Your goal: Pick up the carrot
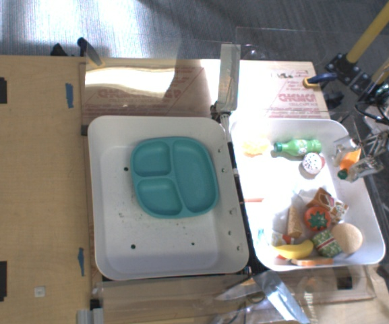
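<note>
The carrot, orange with a green tip at its lower end, hangs over the right rim of the right bin. My gripper reaches in from the right edge of the camera view, and its pale metal fingers sit on either side of the carrot, shut on it. The carrot looks raised off the bin floor and tilted, green end down and to the left. Most of the arm lies beyond the frame's right side.
The right bin also holds a green bottle, a yellow piece, a white round shaker, a tomato, a banana and a bread roll. A teal divided plate lies in the left bin.
</note>
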`<state>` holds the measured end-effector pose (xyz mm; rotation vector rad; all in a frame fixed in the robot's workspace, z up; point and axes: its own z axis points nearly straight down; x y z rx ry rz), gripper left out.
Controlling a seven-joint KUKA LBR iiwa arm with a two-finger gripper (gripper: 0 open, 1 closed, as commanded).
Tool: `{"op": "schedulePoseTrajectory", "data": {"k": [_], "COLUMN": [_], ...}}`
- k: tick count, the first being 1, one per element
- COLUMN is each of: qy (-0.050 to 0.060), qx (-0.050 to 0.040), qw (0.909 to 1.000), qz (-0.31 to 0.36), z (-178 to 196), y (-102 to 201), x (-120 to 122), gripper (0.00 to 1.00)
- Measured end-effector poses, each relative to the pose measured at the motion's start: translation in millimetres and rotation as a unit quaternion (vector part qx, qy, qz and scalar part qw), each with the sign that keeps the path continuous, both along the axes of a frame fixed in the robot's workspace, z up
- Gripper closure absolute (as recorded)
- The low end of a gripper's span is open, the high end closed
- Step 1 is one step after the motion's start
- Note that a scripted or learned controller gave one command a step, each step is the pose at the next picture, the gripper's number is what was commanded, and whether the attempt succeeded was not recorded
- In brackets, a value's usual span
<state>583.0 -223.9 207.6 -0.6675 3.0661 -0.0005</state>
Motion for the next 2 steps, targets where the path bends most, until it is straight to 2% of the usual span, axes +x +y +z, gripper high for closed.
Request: {"op": "schedulePoseTrajectory", "data": {"k": [1, 2], "qy": [0.001, -0.008], "qx": [0.0007, -0.0006], "qw": [0.9998, 0.9999], "qz": [-0.021, 0.006], "z": [-36, 87], "y": [9, 95], "x": [-74, -33], "gripper": [1.00, 1.00]}}
